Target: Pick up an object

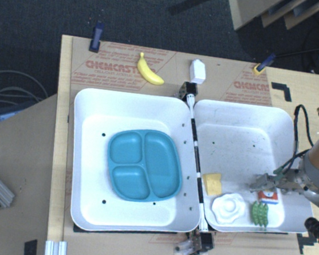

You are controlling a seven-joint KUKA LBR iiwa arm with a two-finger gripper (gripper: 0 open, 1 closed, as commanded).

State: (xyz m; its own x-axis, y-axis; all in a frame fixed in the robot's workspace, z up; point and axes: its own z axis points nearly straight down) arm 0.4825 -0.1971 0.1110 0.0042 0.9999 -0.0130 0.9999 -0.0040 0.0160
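End effector (263, 183) is being seen low in the right bin (246, 123), lower right of frame, directly above a small red-and-white item (268, 195); finger state cannot be told. Green piece (259, 214), white round piece (228, 208) and yellow block (212, 183) are being left nearby.

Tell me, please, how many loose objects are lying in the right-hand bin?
4: a yellow block by the bin's left wall, a white round piece and a green item near the front, and a red-and-white item under the gripper, which may hide more.
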